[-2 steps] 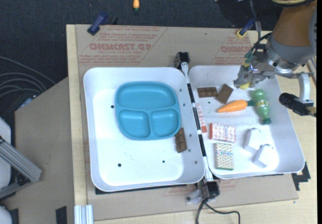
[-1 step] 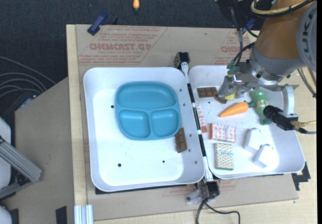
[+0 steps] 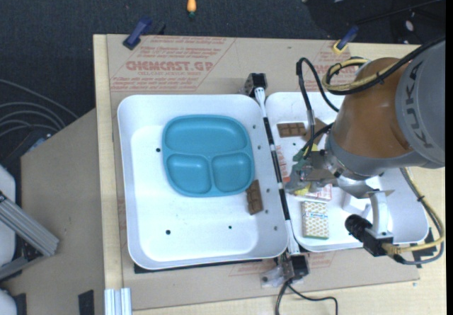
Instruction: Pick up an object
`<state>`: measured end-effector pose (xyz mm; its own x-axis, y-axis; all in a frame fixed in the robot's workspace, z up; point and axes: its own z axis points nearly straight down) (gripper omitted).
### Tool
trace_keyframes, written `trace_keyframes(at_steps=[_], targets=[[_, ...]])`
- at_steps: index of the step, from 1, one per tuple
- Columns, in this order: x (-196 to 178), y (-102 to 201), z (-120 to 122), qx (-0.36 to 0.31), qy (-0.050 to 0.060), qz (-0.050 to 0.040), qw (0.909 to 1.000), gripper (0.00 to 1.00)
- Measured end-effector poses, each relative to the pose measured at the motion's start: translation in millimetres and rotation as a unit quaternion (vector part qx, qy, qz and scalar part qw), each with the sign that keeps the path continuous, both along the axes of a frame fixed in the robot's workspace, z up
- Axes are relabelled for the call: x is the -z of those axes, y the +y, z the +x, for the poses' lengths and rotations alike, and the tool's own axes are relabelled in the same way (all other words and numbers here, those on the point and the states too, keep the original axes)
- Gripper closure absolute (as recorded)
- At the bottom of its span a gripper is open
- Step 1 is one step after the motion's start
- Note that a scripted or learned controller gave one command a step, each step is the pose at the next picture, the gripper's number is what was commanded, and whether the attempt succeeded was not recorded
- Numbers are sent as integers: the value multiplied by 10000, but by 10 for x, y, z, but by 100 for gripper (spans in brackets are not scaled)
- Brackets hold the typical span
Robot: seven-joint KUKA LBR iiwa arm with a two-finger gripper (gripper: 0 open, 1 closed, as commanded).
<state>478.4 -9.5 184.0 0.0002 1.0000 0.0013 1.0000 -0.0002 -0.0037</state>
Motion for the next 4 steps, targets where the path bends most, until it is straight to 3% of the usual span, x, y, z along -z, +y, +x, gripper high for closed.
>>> trace_keyframes(at_steps=[1, 2, 3, 4], targets=[[-410, 412, 361, -5, -17, -3, 10000, 100], [-519, 136, 188, 3, -2, -2, 10000, 100], [-537, 255, 3, -2, 2, 0, 10000, 100], [-331, 110, 137, 3, -2, -3, 10000, 100]])
